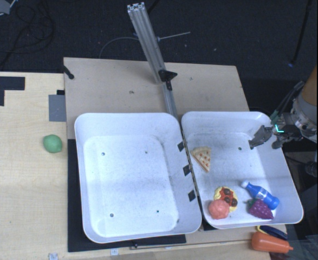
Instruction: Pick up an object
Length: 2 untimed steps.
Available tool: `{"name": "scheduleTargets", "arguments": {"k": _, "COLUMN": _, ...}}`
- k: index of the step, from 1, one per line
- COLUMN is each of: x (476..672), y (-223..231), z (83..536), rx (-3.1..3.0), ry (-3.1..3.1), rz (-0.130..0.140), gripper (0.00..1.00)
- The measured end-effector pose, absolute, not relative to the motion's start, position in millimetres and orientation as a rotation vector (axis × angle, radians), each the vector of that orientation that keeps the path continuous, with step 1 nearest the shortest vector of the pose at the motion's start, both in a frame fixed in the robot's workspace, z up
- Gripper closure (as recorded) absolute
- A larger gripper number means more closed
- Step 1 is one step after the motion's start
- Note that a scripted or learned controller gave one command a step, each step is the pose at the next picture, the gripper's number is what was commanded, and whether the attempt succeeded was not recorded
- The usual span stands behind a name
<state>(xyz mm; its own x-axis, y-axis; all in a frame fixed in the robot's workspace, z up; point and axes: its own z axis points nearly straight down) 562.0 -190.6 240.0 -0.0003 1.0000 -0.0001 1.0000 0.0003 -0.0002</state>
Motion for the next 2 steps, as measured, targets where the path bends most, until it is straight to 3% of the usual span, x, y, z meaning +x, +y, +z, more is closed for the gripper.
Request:
{"name": "scheduleTargets", "arguments": {"k": 1, "x": 562.0, "y": -191, "z": 240, "rx": -2.221, "ry": -2.222, "rz": 0.0, "gripper": 0.0}}
{"name": "scheduleTargets", "arguments": {"k": 2, "x": 564.2, "y": -191, "z": 197, "rx": -2.218, "ry": -2.22, "rz": 0.003, "gripper": 0.0}}
